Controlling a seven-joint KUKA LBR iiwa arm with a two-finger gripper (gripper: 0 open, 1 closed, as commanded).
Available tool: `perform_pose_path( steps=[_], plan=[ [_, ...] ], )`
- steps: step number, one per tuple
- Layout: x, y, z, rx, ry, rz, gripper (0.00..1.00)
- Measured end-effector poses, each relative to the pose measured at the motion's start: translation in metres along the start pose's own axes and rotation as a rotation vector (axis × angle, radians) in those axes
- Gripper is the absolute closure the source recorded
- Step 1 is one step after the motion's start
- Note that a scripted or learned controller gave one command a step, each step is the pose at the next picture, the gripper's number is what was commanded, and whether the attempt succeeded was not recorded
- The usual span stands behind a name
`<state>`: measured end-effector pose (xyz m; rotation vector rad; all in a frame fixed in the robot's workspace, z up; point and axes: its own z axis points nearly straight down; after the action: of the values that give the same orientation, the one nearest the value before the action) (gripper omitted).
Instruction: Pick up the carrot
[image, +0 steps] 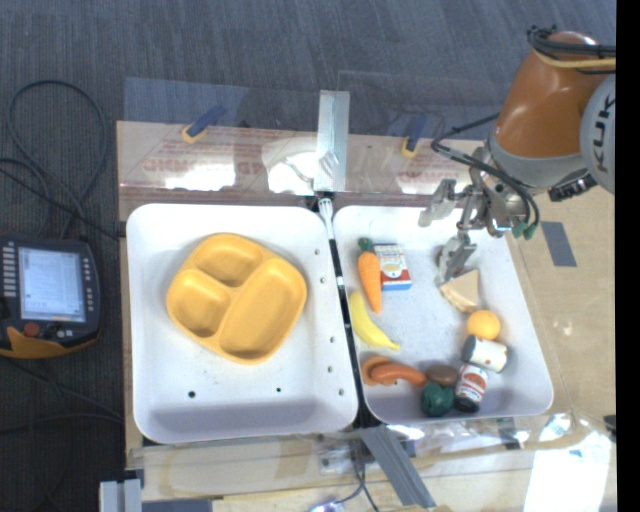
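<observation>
From my station I see the arm (545, 95) reaching in from the right, its orange band over the far right corner of the desk (575, 300). The claw (458, 258) hangs over the back of the right bin (535, 375), its fingers pointing down near the pale wedge (461, 293). I cannot tell whether the claw is spread or pressed together; nothing shows between its fingers.

The carrot (370, 277) lies in the right bin near the dividing wall, green top toward the back, tip toward the front. It touches a small carton (394, 268) on its right. The claw is well apart from it, further right.

Just in front of the carrot lies a banana (367, 324), running along the bin's left side. Near the front wall I see an orange-red curved piece (392, 373), a brown lump (441, 376), a dark green piece (436, 399) and a small bottle (472, 387). An orange fruit (483, 325) sits just in front of the pale wedge, with a white cup-like thing (487, 353) beside it.

The left bin (170, 405) holds a yellow divided plate (236, 296). A handheld control pad (48, 292) rests on the floor at the left.
</observation>
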<state>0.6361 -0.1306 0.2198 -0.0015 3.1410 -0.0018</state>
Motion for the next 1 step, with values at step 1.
perform_pose_path(
  steps=[1],
  plan=[
    [0.039,0.0601,0.0388,-0.003,0.004,0.074,0.0]
  ],
)
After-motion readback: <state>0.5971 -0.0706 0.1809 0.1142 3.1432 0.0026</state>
